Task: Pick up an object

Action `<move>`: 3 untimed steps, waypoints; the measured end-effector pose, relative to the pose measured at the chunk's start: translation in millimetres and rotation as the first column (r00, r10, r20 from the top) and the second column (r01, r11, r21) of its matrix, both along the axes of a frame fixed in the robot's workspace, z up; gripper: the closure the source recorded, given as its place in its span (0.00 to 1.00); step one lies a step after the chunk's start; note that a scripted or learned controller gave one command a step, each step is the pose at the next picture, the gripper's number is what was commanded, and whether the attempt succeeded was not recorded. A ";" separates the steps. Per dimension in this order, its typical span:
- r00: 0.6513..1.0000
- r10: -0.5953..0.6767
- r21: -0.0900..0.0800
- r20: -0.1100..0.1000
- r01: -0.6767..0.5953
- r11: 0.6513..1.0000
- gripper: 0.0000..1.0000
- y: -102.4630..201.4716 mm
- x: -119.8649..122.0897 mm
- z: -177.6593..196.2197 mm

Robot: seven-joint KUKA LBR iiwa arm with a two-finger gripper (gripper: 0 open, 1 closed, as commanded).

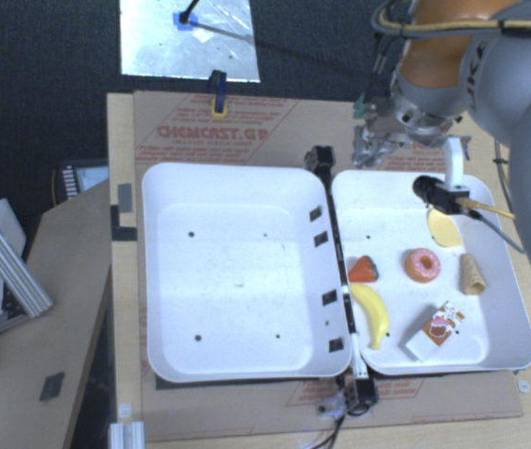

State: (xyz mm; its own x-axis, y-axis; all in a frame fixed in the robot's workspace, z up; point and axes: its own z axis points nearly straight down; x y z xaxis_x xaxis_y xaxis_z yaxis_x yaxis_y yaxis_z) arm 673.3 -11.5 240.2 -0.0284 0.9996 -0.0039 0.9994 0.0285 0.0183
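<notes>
Objects: I see banana (371, 312), donut (423, 265), strawberry (364, 269) lying loose in right bin (513, 344).
Gripper: gripper (374, 150) above that bin's far rim; open or closed, I cannot tell.
Progress: nothing lifted; I judge the descent and grasp remain.

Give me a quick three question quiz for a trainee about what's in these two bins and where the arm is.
1. True or false: the banana lies in the right bin.
2. Which item sits nearest the divider between the bins? A) doughnut B) strawberry C) small box
3. Fill in: the gripper hangs above the right bin's ____ edge.

Key: 1. True. 2. B. 3. far, near its corner by the divider.
</notes>
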 end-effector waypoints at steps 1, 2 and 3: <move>1.000 0.001 0.000 0.000 -0.001 1.000 0.00 0.0 -0.1 -0.1; 1.000 0.005 -0.001 0.003 -0.005 1.000 1.00 0.1 0.8 11.1; 1.000 0.009 -0.002 0.007 -0.009 1.000 1.00 0.2 1.7 22.2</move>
